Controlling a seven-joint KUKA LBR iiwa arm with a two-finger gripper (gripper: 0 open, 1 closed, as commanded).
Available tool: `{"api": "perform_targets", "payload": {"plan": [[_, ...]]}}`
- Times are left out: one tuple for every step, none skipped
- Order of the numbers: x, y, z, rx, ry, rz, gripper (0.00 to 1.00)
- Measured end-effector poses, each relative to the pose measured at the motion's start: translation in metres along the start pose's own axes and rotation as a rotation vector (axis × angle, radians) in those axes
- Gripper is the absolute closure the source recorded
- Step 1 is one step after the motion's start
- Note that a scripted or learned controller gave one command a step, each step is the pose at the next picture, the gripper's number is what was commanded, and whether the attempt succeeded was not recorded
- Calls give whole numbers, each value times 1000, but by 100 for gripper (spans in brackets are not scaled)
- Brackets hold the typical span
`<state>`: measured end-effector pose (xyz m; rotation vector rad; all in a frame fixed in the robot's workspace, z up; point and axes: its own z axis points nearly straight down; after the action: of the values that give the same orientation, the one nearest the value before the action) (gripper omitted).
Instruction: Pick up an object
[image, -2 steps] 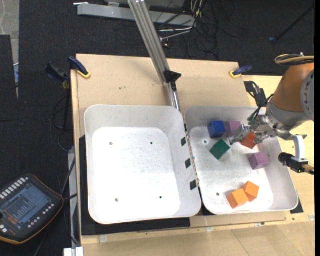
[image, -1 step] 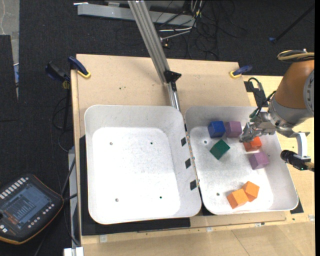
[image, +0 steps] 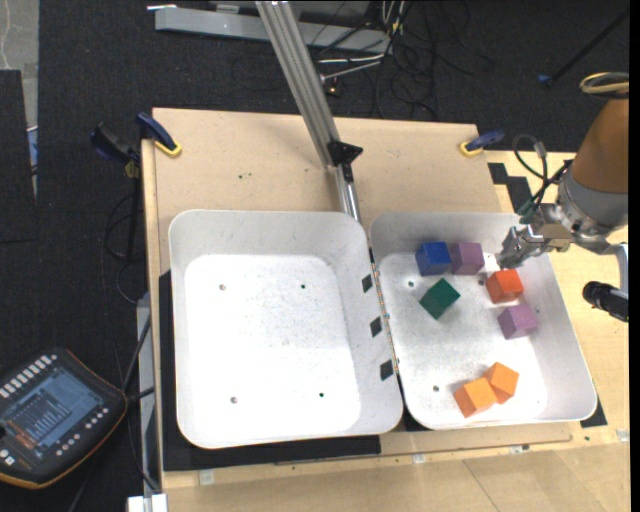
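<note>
Two shallow white bins, left bin and right bin, seven small blocks in all: one blue block, one green block, two purple blocks, three orange blocks

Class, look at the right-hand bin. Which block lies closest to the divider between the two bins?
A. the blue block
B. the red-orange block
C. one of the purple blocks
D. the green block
D: the green block sits nearest the bin's left wall, with the blue block slightly further right, and the red-orange block and purple blocks further right again.
</note>
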<state>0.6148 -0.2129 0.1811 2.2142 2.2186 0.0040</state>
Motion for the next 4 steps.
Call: {"api": "perform_targets", "payload": {"plan": [[1, 2, -65, -2, -1, -1, 100], [1, 4, -115, -1, 0, -1, 100], [55, 9, -117, 6, 4, -5, 100], [103, 5, -110, 8, 4, -5, 100]]}}
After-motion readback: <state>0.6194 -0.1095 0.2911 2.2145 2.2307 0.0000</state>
